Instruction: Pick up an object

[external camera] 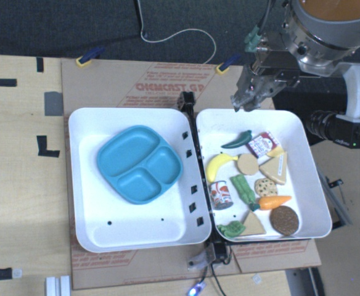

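Bench: tan surface with black marks at the left, a sheet of printed cardboard under both bins.
Arm: grey, with its orange band at the top right corner, reaching in from the right above the far edge of the right bin.
Left bin: white and shallow, carrying a blue divided plate set at a slant in its middle.
Right bin: white, touching the left bin along a black hinge line, holding a heap of toy food.
Gripper: dark, hanging over the right bin's far rim near its left corner, well apart from the food; I cannot tell whether its fingers are apart or together, and nothing shows between them.
Banana: yellow, curved, by the right bin's left wall.
Green pepper: dark, lying just past the banana.
Red packet: beside the pepper.
Can: small, red and white, below the banana.
Carrot: orange, mid right.
Brown patty: round, near the front right corner.
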Controlling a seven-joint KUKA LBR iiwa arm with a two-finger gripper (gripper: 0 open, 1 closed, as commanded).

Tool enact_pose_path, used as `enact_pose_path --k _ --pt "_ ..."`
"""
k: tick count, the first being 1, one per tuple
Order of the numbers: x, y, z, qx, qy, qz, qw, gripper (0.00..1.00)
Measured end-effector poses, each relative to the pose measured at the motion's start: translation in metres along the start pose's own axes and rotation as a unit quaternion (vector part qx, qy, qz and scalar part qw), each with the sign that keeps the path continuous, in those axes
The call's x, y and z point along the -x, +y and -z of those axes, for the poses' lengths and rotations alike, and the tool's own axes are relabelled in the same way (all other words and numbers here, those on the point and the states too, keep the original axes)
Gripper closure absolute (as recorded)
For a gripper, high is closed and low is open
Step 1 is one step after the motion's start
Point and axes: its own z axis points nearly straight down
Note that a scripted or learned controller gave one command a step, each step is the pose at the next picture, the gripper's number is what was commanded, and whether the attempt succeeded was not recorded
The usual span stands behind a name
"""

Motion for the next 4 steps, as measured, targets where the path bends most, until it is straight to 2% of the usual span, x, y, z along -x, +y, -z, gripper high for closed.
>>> enact_pose_path --k 1,2,3,4 --pt "-0.068 -0.001 -0.001 0.0 0.001 0.008 1.0 1.0" --pt "-0.107 -0.001 0.0 0.0 0.001 0.006 1.0 1.0" --pt "-0.163 -0.002 0.0 0.0 0.001 0.007 1.0 1.0" --pt "-0.06 0.0 0.0 0.0 0.0 -0.001 1.0 1.0"
